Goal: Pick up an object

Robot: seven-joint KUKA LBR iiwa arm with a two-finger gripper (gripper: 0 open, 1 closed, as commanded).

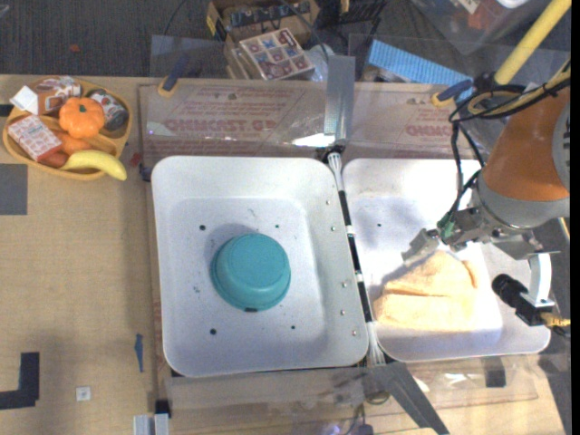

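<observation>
You cannot see much of the arm [535,166]: it comes in from 3 o'clock, its grey and orange body runs off the frame edge, and its bulk covers the far right corner of the right bin [399,193]. The gripper [424,246] hangs low over that bin, pointing toward 8 o'clock, but it is a blurred grey shape, and whether it is released or clenched you cannot tell. Just beneath and toward 5 o'clock of it lies a pale yellow-orange object [428,295], flat and soft-edged, perhaps a sponge or cloth; its outline is smeared and its right end slips under the wrist hardware, so its true shape stays unclear. The gripper tip appears to meet its upper left edge, though contact cannot be confirmed. In the left bin [181,198] a teal bowl [252,271] sits upside down near the centre, round, matte and sharply seen. At 10 o'clock on the bench [72,288] stands a yellow dish [18,143] with a small orange pumpkin [82,117], a banana [96,162] and small boxes whose print is too small to read. Beyond the bins, at 12 o'clock, lies clutter of boxes and cables, hard to make out
</observation>
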